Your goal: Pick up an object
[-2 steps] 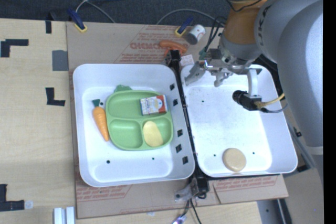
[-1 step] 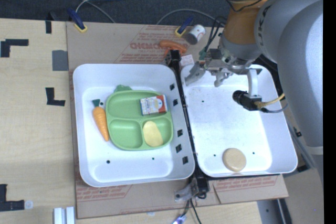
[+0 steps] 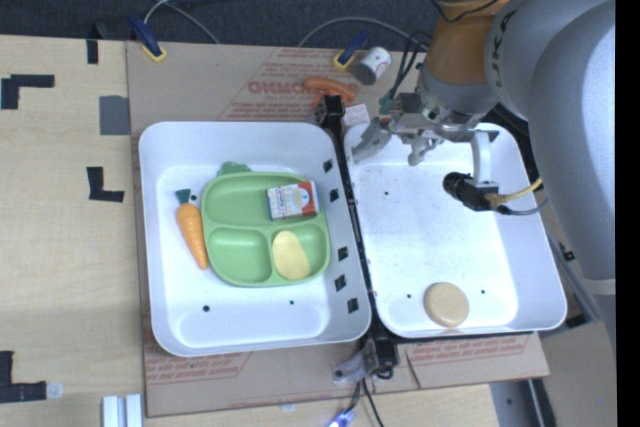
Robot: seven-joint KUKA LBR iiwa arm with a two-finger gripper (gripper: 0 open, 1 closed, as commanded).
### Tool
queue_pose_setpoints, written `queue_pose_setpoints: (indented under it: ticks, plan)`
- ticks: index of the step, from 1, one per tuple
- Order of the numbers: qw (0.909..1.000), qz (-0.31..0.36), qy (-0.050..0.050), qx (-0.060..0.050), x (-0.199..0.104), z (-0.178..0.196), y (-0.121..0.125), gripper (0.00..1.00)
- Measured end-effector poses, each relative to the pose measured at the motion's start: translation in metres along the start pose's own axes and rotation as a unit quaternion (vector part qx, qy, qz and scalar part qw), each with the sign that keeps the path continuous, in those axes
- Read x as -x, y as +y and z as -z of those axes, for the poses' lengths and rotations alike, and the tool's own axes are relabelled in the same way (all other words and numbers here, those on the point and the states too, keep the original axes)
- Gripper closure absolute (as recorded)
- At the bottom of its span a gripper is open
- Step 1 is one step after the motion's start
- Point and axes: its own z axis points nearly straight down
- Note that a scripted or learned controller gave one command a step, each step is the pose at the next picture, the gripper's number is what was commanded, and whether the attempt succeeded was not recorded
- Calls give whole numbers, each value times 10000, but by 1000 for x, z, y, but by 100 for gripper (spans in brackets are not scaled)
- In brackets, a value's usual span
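Observation:
A tan round object [image 3: 446,304] lies near the front edge of the right bin [image 3: 520,255]. In the left bin [image 3: 165,165] a green divided plate [image 3: 235,200] carries a small printed carton [image 3: 292,201] and a yellow oval piece [image 3: 292,256]. An orange toy carrot [image 3: 191,233] lies against the plate's left side. My gripper [image 3: 391,147] hangs over the back left corner of the right bin, far from the tan object. Its two grey fingers [image 3: 364,143] stand apart with nothing between them.
A black fitting with a yellow cable [image 3: 472,191] hangs off the arm over the right bin's back right part. The ridge between the bins [image 3: 352,235] runs just left of the gripper. Clamps and cables [image 3: 360,63] sit behind the bins.

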Motion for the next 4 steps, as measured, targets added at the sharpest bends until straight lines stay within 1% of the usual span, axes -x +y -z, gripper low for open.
queue_pose_setpoints:
  ticks: [1, 2, 3, 4]
  plan:
    - [10000, -11, -8, -10, 48, -56, 19, 0]
    - [10000, -2, -9, 9, 45, -98, 12, 0]
    - [10000, -8, -8, -3, 53, -93, -6, 0]
    - [10000, 1, 2, 10, 54, -98, 11, 0]
